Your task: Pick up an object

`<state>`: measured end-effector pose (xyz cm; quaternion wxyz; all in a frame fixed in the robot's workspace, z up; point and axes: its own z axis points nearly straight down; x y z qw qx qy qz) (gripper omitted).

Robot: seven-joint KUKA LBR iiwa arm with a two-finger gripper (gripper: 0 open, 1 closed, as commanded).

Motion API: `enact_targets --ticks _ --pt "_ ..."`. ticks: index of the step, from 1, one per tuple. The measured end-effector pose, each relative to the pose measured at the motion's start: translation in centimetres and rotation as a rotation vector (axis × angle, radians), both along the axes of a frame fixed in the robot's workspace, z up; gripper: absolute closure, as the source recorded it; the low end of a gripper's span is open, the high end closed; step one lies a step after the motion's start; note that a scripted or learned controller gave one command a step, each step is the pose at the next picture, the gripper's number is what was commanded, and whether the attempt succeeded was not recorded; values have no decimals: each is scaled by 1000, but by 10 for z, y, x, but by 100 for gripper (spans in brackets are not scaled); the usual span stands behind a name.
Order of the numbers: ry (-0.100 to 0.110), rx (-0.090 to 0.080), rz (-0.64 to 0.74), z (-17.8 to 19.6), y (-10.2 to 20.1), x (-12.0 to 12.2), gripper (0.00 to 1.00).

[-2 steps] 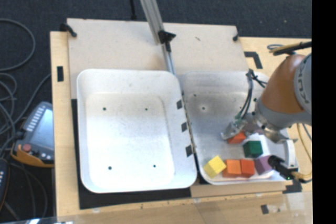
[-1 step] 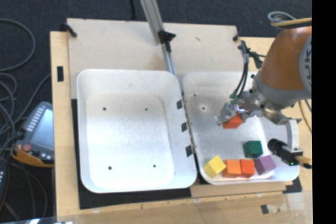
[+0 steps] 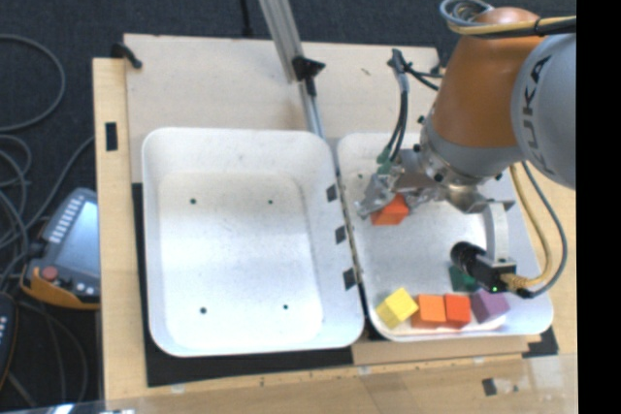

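Orange block [image 3: 390, 211] pinched in end effector [image 3: 384, 201] over right bin [image 3: 427, 252]; yellow block [image 3: 397, 306] inside.

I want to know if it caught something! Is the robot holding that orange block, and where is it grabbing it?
Cannot be told. The orange block sits right at the gripper in the right bin, but the grip itself is hidden.

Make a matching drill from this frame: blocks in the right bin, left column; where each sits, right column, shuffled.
Things:
1. yellow cube-shaped block
2. purple block
3. orange-red block
4. dark green block

Places:
A. at the gripper, far part of the right white bin
B. left end of the near row
C. right end of the near row
D. just behind the near row, towards its right

Pairs: 1-B, 2-C, 3-A, 4-D
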<state>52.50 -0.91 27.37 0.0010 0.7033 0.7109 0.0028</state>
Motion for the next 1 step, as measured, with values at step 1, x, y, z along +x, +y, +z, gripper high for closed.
enact_targets --ticks 1 --pt "5 -1 -2 5 56 5 100"
